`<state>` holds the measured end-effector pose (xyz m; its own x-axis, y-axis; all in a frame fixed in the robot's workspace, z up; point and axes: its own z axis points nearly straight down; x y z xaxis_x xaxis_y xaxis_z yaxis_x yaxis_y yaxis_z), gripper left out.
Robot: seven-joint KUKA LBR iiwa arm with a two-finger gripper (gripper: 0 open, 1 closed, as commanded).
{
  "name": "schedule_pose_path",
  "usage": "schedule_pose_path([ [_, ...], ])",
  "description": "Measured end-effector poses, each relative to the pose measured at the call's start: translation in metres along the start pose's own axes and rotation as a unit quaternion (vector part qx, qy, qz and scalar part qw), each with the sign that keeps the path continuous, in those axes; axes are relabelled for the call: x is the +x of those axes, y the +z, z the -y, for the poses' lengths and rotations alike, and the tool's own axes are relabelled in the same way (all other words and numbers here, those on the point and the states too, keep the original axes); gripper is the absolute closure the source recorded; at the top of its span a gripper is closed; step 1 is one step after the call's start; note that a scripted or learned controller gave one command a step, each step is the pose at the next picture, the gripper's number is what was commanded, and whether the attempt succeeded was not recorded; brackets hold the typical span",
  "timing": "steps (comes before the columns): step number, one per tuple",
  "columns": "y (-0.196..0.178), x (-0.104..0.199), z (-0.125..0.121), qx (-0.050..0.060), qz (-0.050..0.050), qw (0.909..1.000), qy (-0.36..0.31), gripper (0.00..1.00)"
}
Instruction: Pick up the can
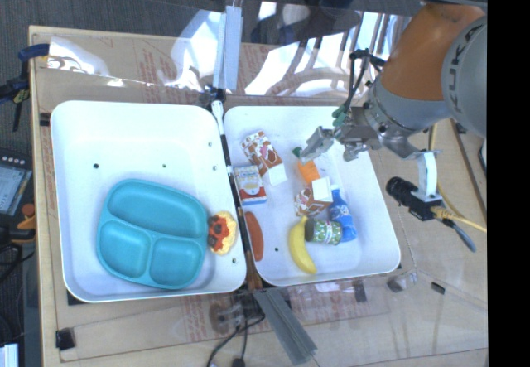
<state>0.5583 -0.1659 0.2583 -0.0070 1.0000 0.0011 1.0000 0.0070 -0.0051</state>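
Hovering over the upper middle of the right bin [374, 191]: gripper [335, 150], reaching in from the right under the grey wrist and orange band of the arm [431, 59]. Fingers [316, 142] spread apart, released, with nothing between them. Poised above the bin floor, clear of the items below.

Just beneath the left fingertip, a small orange block [308, 170]. Below that, a white box [321, 190], and touching its lower left side a brown patterned packet [306, 205].

Lower still, near the bin's front: the can [325, 232], dark with a green label, lying on its side. Well apart from the gripper and untouched. Pressed against the can's right side, a blue packet [343, 221]; just beside its left end, a yellow banana [300, 248] curving toward the front wall.

Along the left side of the same bin, a red-and-white carton [260, 152], then a smaller box [249, 185] below it, then a red sausage [255, 238] lying lengthwise by the wall.

Across the divider, in the left bin [74, 150]: a blue divided plate [153, 233] at the front, with a yellow-and-red toy [220, 232] touching its right edge.
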Motion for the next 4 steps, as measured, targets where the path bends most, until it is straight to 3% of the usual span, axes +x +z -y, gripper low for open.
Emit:
schedule_pose_path([
  [1, 0.16, 0.023, -0.048, -0.006, 0.001, 0.9968, 0.079, 0.0],
  [2, 0.163, 0.057, -0.015, -0.006, 0.003, 1.0, 0.0, 0.0],
  [3, 0.168, 0.052, 0.062, 0.0, 0.001, 0.9976, 0.069, 0.0],
  [4, 0.168, 0.032, 0.0, -0.001, 0.0, 0.9966, 0.083, 0.0],
])
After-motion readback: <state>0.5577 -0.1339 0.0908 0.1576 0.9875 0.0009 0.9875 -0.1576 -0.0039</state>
